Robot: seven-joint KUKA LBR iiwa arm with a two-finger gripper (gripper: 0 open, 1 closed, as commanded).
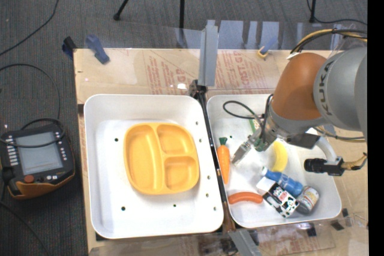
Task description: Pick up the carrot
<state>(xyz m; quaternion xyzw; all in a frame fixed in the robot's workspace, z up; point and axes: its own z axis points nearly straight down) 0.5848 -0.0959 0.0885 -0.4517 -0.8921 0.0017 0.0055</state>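
The carrot (223, 163) is orange with a green top and lies lengthwise along the left wall of the right bin (237, 102), green end pointing away from me. My gripper (241, 153) hangs just to the carrot's right, low over the bin floor, tilted down and to the left toward it. A narrow gap separates the two, and nothing shows in the gripper. The grey and orange arm (303, 90) covers the bin's upper right part.
A yellow banana (279, 155), a blue bottle (283, 180), a red sausage-shaped piece (245, 198), a black-and-white box (282, 201) and a can (308, 200) lie in the right bin. The left bin (96, 147) holds a yellow divided plate (161, 157).
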